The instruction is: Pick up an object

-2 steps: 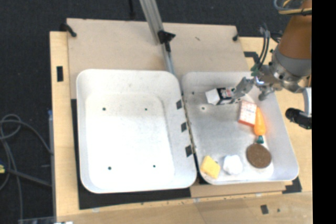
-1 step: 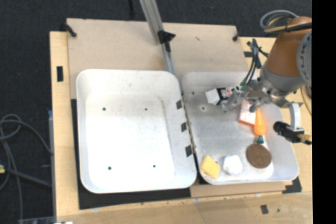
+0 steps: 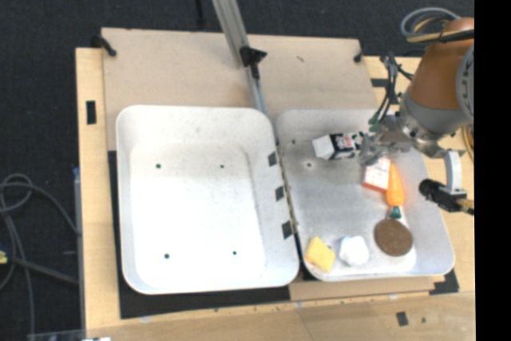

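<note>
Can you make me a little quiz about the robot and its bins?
1. True or false: the yellow sponge lies in the right bin.
2. Which thing sits nearest the end effector? A) brown disc B) small black-and-white box C) carrot
3. Fill in: the white lump lies between the sponge and the brown ____.

Key: 1 true; 2 B; 3 disc.

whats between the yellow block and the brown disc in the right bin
A white lump lies between the yellow block and the brown disc, seen in the camera view.
</note>
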